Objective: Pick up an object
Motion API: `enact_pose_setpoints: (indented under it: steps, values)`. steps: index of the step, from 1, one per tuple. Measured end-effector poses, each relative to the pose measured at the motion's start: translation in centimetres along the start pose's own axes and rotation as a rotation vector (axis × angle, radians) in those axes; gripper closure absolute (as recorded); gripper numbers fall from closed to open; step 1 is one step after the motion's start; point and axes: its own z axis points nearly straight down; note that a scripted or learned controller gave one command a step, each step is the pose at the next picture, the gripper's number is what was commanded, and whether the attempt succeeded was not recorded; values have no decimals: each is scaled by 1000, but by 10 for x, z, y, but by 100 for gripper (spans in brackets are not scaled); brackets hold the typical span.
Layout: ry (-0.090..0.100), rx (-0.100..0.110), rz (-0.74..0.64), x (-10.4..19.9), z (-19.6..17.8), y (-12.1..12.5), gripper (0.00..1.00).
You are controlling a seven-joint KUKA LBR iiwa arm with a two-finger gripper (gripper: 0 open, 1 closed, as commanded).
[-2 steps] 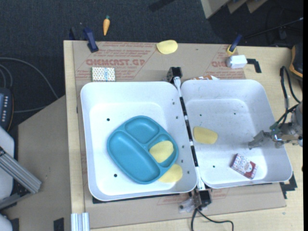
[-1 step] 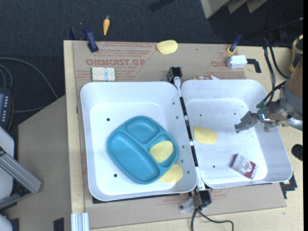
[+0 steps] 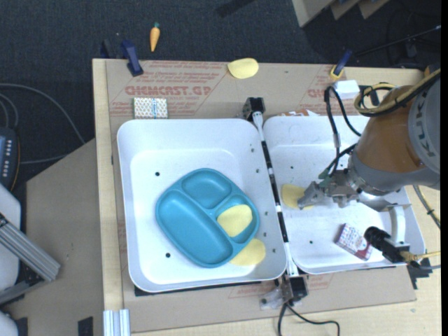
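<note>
Where the right bin point(image 3: 308, 145) meets its left wall, a flat yellow piece point(image 3: 289, 194) lies on the white floor, and the gripper point(image 3: 305, 202) sits low just beside it on its right, touching or nearly touching its edge. Whether the gripper is spread or closed cannot be told from this angle, and nothing is seen held in it. Further right in the same bin, near the front wall, lies a small pink-and-white packet point(image 3: 351, 239), well apart from the yellow piece. The left bin point(image 3: 161, 145) holds a blue divided plate point(image 3: 189, 215) with a yellow slice point(image 3: 236, 219) in its small compartment, and a second yellow slice point(image 3: 249, 253) rests on the bin floor against the plate's near rim. Outside the bins, on the bench point(image 3: 175, 86), are a yellow lump point(image 3: 243, 68) and a patterned sachet point(image 3: 150, 107).
</note>
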Motion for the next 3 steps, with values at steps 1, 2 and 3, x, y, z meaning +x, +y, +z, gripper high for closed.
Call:
enact_pose_setpoints:
  steps: [1, 2, 3]
  values:
    - [-1, -1, 3, -61, -13, -38, 0]
    - [-3, -4, 3, -115, -16, -38, 0]
    - [-1, -4, -1, -25, -89, -28, 0]
